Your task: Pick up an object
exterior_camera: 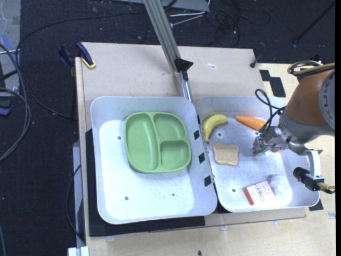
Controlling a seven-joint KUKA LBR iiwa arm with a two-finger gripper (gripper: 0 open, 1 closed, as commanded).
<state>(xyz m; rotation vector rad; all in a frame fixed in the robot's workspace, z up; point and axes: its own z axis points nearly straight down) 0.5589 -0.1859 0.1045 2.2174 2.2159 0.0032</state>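
Nearest the camera, a small red-and-white carton (pixel 259 191) is seen lying flat in the right bin (pixel 234 199), with a pale crumpled item (pixel 279 184) just beside it. The right bin is taken as the landmark for all positions below. Near its middle a tan slice of bread (pixel 226 154) lies flat; toward its far edge a yellow banana (pixel 214 124) and an orange carrot (pixel 251 121) are found, near each other but apart. The gripper (pixel 260 144) is positioned low over the bin floor, between the carrot and the bread slice, touching neither as far as can be judged. Whether the gripper is open or closed cannot be told from this view, and nothing is seen held in it. To the left of the landmark bin, a green divided plate (pixel 158 141) rests in the left bin (pixel 106 191) on the bench (pixel 133 68). The carrot is judged the closest candidate: it appears light, stiff and smooth, so slipping along its taper is a risk, and it is best taken across its thicker middle. The bread slice is judged light but low and flat, and is best taken across opposite edges. The banana is best taken across the middle of its curve.
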